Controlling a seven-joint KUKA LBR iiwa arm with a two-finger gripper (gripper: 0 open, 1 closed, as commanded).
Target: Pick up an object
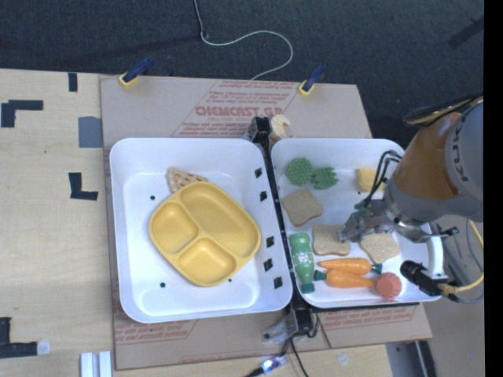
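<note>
The right bin (338,144) holds toy food: a green broccoli piece (308,173), a brown bread slice (302,206), a pale toast slice (330,240), another toast slice (380,247), a green bottle (301,256), an orange carrot (346,272), a red round fruit (388,285) and a yellow piece (365,179). My gripper (357,226) hangs low over the middle of this bin, between the two toast slices and just at the edge of the pale one. The grey arm with its orange band (428,167) reaches in from the right.
The left bin (134,289) holds a yellow divided tray (204,232) with a tan waffle-like piece (182,179) peeking out behind it. Both bins sit on a cardboard sheet (236,108). A black clip strip (271,203) joins the bins. A white cable (251,42) lies behind.
</note>
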